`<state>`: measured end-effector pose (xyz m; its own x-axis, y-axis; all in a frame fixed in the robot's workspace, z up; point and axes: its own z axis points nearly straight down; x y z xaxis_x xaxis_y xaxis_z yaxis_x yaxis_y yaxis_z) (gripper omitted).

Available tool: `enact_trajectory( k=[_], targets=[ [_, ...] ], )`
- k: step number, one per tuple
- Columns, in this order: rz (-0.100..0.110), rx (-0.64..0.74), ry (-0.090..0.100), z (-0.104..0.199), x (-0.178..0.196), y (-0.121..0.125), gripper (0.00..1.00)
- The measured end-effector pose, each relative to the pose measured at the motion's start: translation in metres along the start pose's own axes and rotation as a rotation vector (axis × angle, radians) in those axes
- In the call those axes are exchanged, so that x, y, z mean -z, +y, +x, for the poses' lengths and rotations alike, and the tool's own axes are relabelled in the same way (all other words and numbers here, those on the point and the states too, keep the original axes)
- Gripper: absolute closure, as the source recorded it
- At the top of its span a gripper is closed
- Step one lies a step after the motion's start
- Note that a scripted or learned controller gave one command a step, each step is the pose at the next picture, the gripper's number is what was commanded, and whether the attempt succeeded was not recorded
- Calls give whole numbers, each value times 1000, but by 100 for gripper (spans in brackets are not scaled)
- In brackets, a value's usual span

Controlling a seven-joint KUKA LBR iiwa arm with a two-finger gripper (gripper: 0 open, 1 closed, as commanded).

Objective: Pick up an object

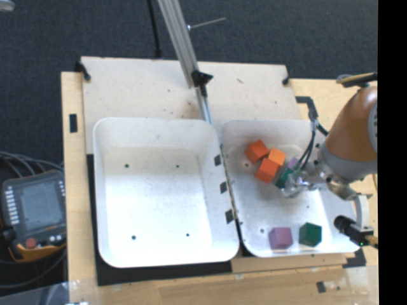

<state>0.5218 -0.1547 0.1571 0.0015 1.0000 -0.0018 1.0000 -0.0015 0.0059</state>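
My pincer (287, 184) sits low in the right bin (254, 132), its spread beyond telling, with the orange block (269, 169) just at its ten o'clock, likely light, stiff and smooth, best pinched across two flat opposite faces.

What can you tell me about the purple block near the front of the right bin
The purple block is a small cube, matte and solid-looking, resting flat on the floor of the right bin near its front edge. Its top face looks lighter mauve, its side darker. It sits just left of a green block, with a narrow gap between them. The end effector is farther back, by the orange blocks.
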Motion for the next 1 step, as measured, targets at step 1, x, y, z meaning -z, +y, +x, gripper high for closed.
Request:
enact_trajectory(
  k=[1],
  targets=[
    [-2,5,-1,2,57,12,100]
  ],
)
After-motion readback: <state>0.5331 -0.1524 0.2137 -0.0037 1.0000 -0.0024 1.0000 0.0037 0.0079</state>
